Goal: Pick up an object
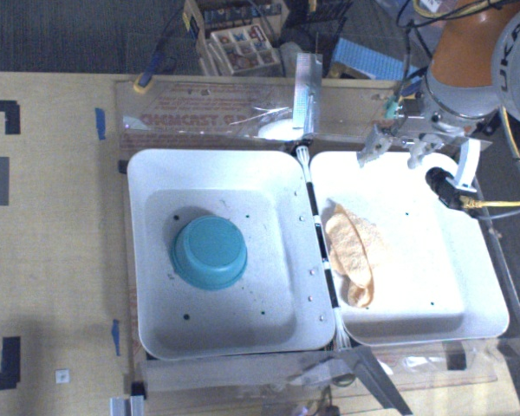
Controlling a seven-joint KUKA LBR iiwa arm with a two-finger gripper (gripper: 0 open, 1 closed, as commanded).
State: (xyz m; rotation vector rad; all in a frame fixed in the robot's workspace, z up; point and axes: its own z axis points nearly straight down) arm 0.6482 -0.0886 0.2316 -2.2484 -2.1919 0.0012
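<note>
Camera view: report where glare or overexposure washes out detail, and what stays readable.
Camera view: the right bin is blown out to near-white, so its floor and walls merge; the tan cloth in it still reads. The left bin is evenly lit, with the teal bowl crisp. The gripper looks soft against the bright rim.

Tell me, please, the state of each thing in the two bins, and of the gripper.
blue bowl: upside down on the floor of the left bin, untouched.
tan cloth: crumpled, lying along the left side of the right bin, untouched.
gripper: raised over the far edge of the right bin, holding nothing; jaws apart.
</note>
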